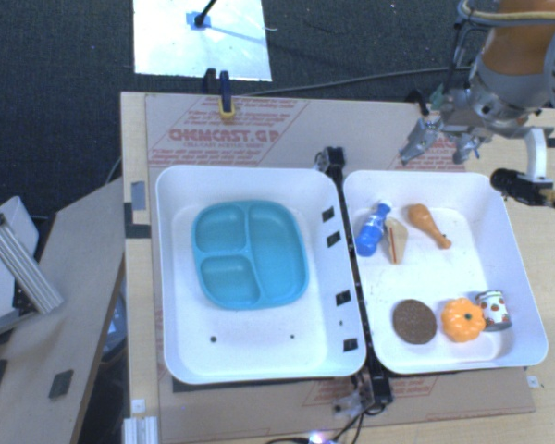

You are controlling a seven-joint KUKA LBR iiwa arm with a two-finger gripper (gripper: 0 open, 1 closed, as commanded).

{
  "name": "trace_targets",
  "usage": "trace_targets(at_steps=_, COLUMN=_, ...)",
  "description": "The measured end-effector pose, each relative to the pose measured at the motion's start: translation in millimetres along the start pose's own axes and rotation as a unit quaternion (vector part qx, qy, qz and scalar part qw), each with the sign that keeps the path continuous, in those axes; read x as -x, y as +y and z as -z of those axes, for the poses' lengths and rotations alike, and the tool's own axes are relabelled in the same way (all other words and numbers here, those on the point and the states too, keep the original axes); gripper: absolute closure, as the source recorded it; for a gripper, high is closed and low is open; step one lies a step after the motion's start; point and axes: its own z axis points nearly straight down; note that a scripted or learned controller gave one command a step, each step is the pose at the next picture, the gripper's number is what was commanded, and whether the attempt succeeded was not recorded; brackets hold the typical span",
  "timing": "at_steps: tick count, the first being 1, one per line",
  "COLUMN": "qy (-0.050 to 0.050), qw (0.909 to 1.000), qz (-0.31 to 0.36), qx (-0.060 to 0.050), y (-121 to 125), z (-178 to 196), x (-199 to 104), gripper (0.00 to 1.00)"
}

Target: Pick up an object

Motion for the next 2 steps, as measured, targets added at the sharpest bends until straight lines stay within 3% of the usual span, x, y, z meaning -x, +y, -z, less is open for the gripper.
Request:
trace_targets(at_steps=1, qy=-0.001, qw=1.0000, qz=0.001, qx=0.005, y=2, z=7, x=0, gripper=0.00)
trace_targets(at_steps=2, qy=-0.001, qw=1.0000, qz=0.000, qx=0.004, y=1, z=-36, x=6, gripper=0.00)
